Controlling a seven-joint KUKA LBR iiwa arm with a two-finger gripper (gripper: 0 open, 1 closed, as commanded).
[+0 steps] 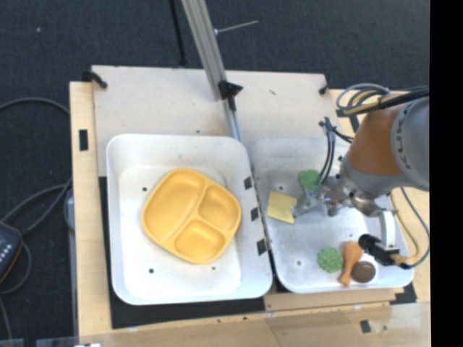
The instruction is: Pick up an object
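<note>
The right bin (289,266) holds a pale yellow flat piece (281,207) near its left side and a light green object (309,178) further back. A green bumpy ball (330,259) and an orange-brown piece with a dark round end (353,262) lie at the front right. My gripper (312,202) hangs low over the middle of this bin, just right of the yellow piece and just below the light green object. I see nothing held in it.
The left bin (130,280) carries a yellow divided plate (191,214). A metal camera pole (206,42) rises from behind the bins. Cables loop around the arm's wrist (376,147) at the right. Dark floor surrounds the bench.
</note>
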